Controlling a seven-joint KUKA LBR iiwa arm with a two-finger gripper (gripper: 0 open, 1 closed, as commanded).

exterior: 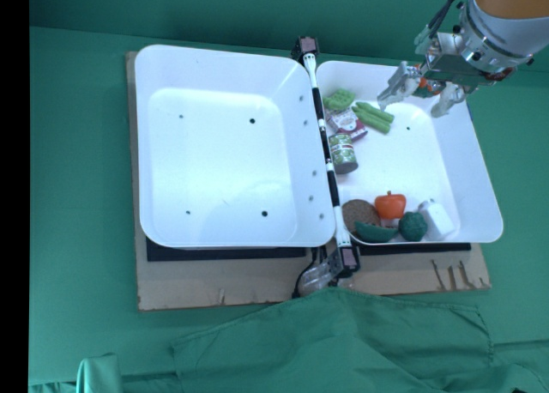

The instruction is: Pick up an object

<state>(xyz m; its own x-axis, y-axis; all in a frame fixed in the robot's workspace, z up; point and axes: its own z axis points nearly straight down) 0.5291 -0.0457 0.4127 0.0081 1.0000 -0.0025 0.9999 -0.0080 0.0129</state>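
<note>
My gripper point(422, 93) hangs over the back of the right bin point(463, 155), its two fingers spread wide apart and open. A small orange patch shows between them; I cannot tell what it is. Just left of the gripper lies a bunch of green sticks point(374, 116). Close by are a light green ridged piece point(340, 98), a red-and-white packet point(347, 122) and a small can point(342, 153). At the bin's front lie a brown disc point(359, 212), an orange-red pepper point(390, 204), a dark green wedge point(375, 232), a dark green lump point(413, 226) and a white piece point(437, 218).
The left bin point(171, 61) stands beside the right one, with a black-and-white divider bar point(322, 138) between them. Both rest on cardboard point(214, 293) over green cloth. A fold of green cloth point(343, 340) lies in front.
</note>
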